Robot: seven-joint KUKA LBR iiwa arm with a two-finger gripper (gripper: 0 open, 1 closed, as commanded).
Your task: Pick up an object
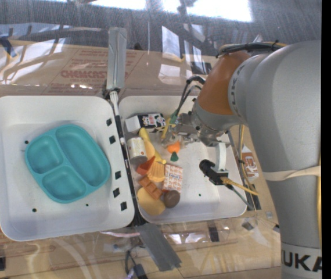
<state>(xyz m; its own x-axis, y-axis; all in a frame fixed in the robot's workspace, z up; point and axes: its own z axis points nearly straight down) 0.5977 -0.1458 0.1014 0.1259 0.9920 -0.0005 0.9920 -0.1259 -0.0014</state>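
Your arm (270, 115) comes in from the right of the frame and bends down over the right bin (212, 205), its orange band (220, 92) showing right of centre. The claw (176, 127) is at the upper middle of that bin, close above the clutter. You cannot tell how far it is open, nor whether it has hold of anything.

The things you could pick all crowd the left half of the right bin:

- **Carton:** a small black-and-white carton (152, 120) lies just left of the claw, near the bin's upper left corner.
- **Can and banana:** below the carton, a can (136, 149) lies against the left wall, with a banana (147, 143) touching its right side.
- **Orange piece:** a small orange piece (175, 149) with a green tip lies just below the claw, apart from the banana.
- **Blocks and packet:** further down, orange blocks (149, 185) are heaped beside a printed packet (173, 177).
- **Ball and disc:** a brown ball (171, 199) lies just below the packet. A yellow disc (150, 205) lies beside it in the lower left corner.

The left bin (14, 214) fills the left of the frame and holds a teal plate (67, 163) with three compartments, lying flat near its middle. Both bins stand side by side on the worktop (43, 68).
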